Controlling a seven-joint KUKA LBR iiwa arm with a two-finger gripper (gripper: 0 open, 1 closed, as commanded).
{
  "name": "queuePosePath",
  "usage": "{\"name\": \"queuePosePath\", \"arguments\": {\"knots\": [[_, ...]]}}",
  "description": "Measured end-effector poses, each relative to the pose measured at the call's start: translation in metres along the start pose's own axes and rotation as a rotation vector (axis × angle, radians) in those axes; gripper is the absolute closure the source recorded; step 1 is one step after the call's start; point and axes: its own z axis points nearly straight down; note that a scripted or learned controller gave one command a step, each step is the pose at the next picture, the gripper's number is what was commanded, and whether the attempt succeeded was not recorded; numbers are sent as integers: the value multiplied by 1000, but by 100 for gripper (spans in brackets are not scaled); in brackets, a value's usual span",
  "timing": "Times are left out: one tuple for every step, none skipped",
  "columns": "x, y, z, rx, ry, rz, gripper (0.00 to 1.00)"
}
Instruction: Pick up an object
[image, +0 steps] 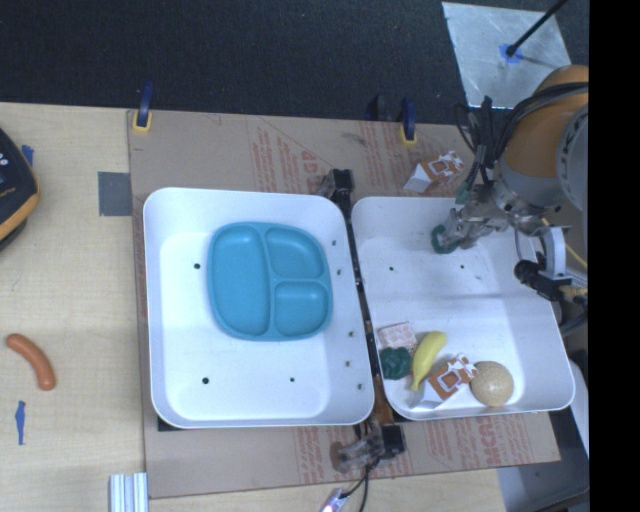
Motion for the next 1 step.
{"name": "queuePosePath", "arguments": {"knots": [[0,1,0,-2,0,-1,0]]}}
